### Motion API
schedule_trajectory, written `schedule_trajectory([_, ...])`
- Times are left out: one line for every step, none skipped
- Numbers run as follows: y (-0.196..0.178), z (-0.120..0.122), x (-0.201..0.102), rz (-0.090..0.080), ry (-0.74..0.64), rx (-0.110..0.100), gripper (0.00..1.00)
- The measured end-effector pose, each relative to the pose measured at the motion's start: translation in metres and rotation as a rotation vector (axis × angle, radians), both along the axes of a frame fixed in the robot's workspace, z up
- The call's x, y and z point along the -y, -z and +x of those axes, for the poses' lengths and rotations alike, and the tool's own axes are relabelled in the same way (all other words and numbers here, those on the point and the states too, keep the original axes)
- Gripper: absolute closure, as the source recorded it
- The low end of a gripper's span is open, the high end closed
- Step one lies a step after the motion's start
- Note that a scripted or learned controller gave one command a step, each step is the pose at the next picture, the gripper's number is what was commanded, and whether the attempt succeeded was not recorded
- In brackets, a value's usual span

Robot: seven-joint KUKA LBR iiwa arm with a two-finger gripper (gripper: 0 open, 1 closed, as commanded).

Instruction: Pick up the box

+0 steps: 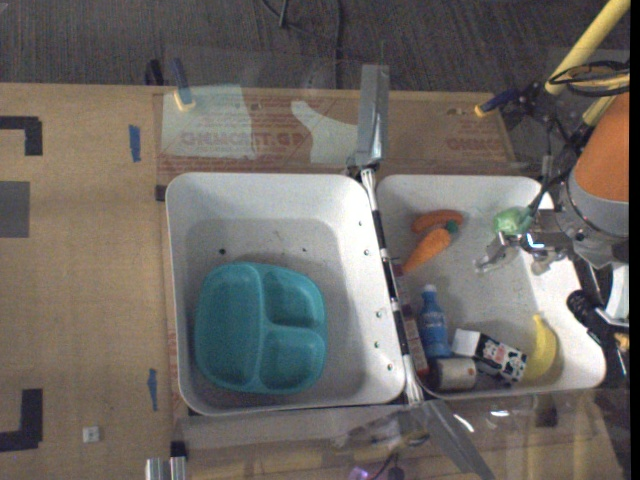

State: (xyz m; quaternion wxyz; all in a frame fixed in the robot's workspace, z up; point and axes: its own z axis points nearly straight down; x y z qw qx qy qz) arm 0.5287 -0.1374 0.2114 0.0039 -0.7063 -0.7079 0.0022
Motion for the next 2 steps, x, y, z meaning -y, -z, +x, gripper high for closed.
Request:
schedule_trajectory([0.102,-0.043,-0.025,-0.009,0.009,0.016,0.00])
schedule_trajectory([0.077,-0.051,0.053,-0.001,-0.051,0.005,0.00])
